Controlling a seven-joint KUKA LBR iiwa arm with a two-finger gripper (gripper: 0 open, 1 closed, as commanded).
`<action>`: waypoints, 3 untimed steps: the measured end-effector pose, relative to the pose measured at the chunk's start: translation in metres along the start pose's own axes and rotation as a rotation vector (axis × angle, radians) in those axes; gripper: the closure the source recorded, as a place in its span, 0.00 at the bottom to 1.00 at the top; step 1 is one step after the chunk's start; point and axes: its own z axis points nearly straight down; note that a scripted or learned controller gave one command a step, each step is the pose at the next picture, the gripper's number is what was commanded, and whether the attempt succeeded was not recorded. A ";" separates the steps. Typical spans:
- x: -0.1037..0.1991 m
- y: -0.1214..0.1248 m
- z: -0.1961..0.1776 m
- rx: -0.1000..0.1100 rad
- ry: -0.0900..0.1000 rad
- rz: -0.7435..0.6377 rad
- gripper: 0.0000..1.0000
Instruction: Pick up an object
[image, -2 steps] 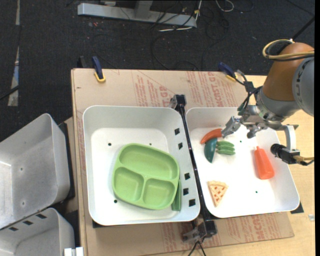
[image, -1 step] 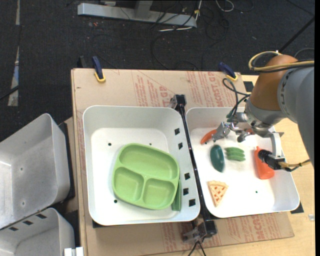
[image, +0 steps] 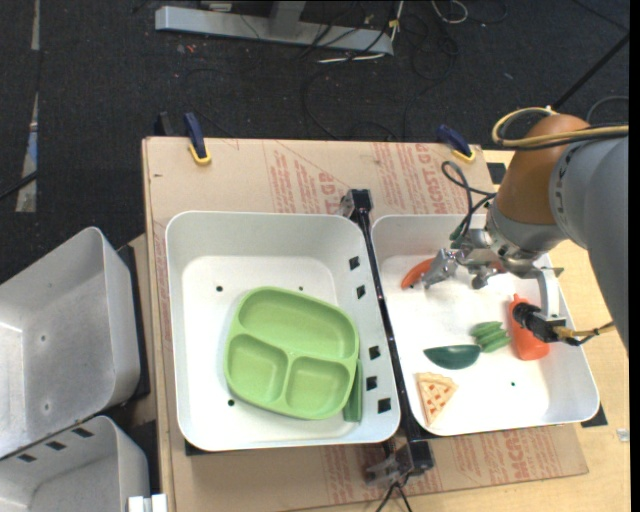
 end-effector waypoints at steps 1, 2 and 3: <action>0.000 0.001 -0.011 -0.002 -0.001 -0.001 1.00; 0.010 0.008 -0.062 -0.005 0.000 -0.001 1.00; 0.013 0.010 -0.127 -0.007 -0.001 -0.001 1.00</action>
